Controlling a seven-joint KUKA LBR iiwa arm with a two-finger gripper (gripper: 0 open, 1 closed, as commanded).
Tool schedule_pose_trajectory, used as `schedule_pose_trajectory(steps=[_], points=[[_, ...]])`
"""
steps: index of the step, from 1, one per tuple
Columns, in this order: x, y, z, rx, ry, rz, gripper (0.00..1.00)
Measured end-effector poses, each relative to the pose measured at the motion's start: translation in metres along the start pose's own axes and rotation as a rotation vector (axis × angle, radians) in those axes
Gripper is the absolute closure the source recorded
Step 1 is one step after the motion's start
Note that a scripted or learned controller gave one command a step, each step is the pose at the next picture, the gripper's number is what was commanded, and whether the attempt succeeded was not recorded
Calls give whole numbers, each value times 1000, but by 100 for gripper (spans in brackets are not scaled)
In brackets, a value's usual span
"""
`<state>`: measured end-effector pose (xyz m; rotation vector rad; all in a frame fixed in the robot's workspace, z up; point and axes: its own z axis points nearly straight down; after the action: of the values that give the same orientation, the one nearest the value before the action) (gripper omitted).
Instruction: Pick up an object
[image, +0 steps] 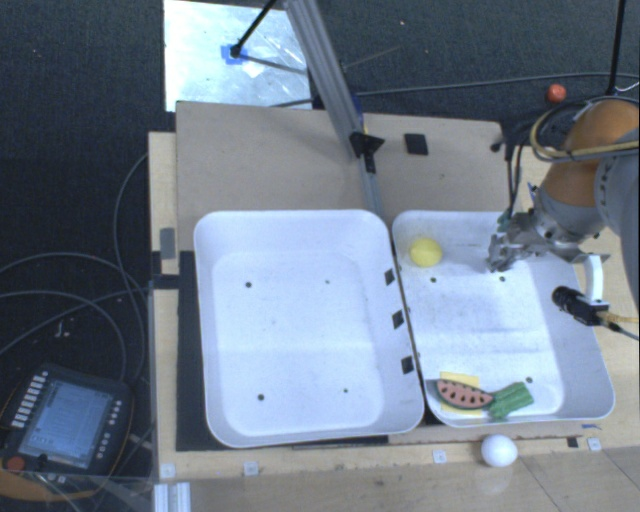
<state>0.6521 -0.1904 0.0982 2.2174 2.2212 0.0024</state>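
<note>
- Two shallow white bins side by side on the desk (270, 150); left bin (300, 320) holding nothing visible.
- Right bin (580, 370): yellow ball (426, 252) near the far-left corner, lying free on the floor.
- Watermelon-slice toy (463, 394) at the near edge of the right bin, a yellow piece (459, 378) just behind it, touching or overlapping.
- Green toy (510, 399) just beside the slice on its right, tilted.
- White ball (498, 450) outside the bins, on the desk in front of the right bin.
- Gripper (500, 258) low over the far part of the right bin, near the yellow ball but apart from it. Opening of the gripper too small and blurred to tell; nothing seen held.
- Grey arm with orange band (600, 130) above.
</note>
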Motion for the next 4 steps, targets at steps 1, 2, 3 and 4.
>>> schedule_pose_trajectory(steps=[1, 2, 3, 4], points=[[-1, -2, -43, -1, 0, 1, 100], [4, 2, -87, -2, 0, 0, 100], [4, 1, -131, -2, 0, 1, 100], [47, -17, -138, 1, 2, -2, 100]])
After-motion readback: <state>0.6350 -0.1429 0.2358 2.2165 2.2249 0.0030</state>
